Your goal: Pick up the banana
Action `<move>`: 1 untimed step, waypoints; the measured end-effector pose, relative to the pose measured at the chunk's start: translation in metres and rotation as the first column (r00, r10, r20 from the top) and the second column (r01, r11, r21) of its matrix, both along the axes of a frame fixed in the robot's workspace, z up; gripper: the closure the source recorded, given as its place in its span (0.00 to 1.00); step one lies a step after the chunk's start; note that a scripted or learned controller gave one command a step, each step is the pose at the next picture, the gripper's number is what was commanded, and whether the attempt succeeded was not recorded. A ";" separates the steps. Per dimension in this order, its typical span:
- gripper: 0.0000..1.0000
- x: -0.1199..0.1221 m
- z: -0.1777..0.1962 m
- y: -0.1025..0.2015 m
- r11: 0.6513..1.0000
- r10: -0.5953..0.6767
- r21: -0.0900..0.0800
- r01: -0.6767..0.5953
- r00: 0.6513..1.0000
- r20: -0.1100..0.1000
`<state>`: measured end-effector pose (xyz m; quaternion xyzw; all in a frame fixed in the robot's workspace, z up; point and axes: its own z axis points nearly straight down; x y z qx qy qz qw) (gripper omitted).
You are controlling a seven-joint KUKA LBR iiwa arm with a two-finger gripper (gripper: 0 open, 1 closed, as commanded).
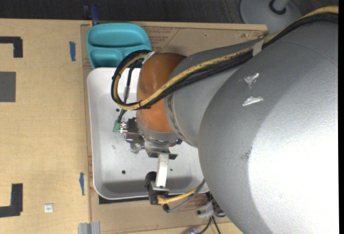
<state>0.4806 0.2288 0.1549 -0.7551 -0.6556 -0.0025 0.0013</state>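
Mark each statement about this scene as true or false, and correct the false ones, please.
1. The grey arm with an orange band reaches over a shallow white bin. True.
2. A teal plastic container sits beyond the bin's far edge. True.
3. A black-and-yellow cable runs along the arm. True.
4. The bench surface is blue metal. False: it is light brown, like cardboard or wood.
5. The teal container lies inside the white bin. False: it sits outside the bin, against the bin's top rim.
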 end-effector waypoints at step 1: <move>1.00 0.000 0.010 0.001 1.000 0.001 0.000 -0.001 1.000 0.001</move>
